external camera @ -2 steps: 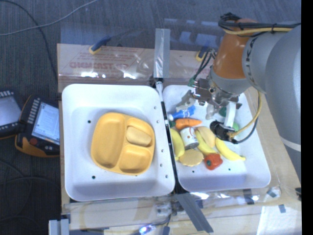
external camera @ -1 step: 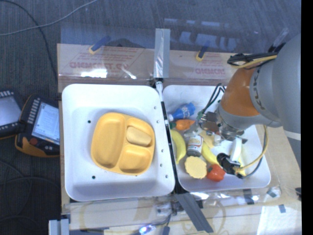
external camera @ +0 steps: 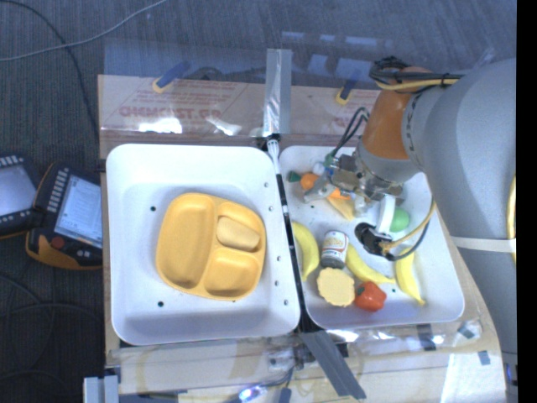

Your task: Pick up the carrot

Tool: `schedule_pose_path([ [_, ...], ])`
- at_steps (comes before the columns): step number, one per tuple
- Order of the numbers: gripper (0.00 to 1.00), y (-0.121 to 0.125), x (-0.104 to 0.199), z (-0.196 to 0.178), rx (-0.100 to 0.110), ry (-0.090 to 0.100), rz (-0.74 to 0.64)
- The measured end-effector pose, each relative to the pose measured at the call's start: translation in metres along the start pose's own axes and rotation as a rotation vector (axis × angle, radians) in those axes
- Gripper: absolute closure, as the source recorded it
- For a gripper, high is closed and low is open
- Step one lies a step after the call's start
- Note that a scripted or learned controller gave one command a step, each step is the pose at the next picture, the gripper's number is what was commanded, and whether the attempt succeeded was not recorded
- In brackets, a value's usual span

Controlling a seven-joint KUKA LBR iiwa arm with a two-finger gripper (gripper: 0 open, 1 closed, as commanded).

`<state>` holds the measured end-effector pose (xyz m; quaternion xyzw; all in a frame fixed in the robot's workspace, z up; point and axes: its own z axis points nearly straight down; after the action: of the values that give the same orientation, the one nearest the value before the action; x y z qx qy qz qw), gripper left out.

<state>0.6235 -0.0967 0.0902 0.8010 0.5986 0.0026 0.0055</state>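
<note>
Reaching in from three o'clock, the arm (external camera: 470, 141) covers the upper right of the right bin (external camera: 436, 305); its gripper (external camera: 340, 183) sits low at the bin's eleven o'clock corner. Whether the pincer is apart or together, I cannot tell: the wrist and cabling hide it.

Left bin (external camera: 126, 250): one yellow divided plate (external camera: 210, 243) at centre.

Right bin, counted: three bananas, one (external camera: 305, 248) along the nine o'clock wall, two (external camera: 407, 277) at four o'clock. One small can (external camera: 334, 248) at centre. One round yellow slice (external camera: 336, 288) at six o'clock, one red piece (external camera: 370, 296) touching it. One green ball (external camera: 399, 220) at three o'clock, partly behind the wrist.

Carrot (external camera: 339, 196): orange bits show just beside the gripper at eleven o'clock, mostly hidden. A separate orange lump (external camera: 309, 180) lies toward the wall; I cannot tell if it belongs to the carrot.

Risks, as I judge them: carrot close to corner wall, so a finger may strike the rim. Crowded neighbours could be nudged or grabbed instead. A tapered, smooth carrot may slip out on lifting.
</note>
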Motion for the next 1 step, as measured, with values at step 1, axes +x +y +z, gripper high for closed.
schedule_pose_path([
  [1,0.0,0.0351,0.0078,0.003,0.062,-0.009,0.035],
])
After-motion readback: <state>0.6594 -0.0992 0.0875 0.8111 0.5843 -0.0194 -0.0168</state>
